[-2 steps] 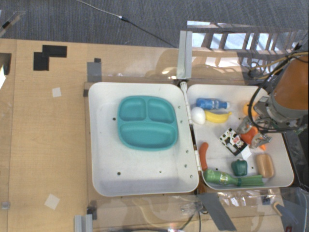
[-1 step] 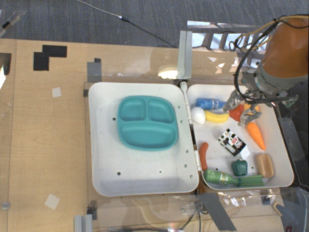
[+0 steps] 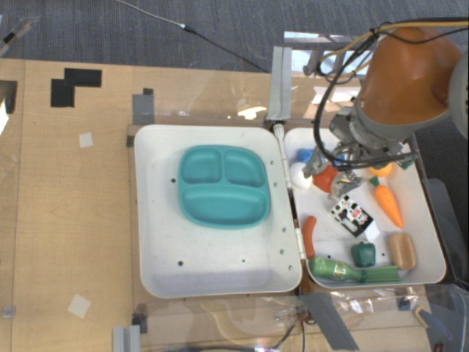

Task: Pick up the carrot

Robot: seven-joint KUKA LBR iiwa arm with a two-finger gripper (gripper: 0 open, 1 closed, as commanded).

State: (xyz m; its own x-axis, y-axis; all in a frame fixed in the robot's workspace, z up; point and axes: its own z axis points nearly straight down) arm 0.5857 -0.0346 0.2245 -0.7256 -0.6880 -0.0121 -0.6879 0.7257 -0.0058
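A: Looking at the gripper [image 3: 343, 173] first, we see it low over the upper middle of the right bin [image 3: 432, 229], but we cannot tell how it is set; the wrist hardware hides that.

B: Agreed. And the carrot [image 3: 388, 203]?

A: We find it lying in the right bin, just right of the gripper and apart from it, its thick end toward the bin's far edge and its tip pointing at the near right corner.

B: Around it we count a black-and-white patterned block [image 3: 352, 216] in the bin's middle, a tan bread-like piece [image 3: 401, 250] near the right edge, a dark green pepper [image 3: 363, 254] beside that, and a green bottle [image 3: 352, 272] along the near edge.

A: We also see a red sausage [image 3: 309, 237] by the left edge of that bin.

B: Further out, we note the teal divided plate [image 3: 222, 185] sitting in the middle of the left bin [image 3: 165, 262].
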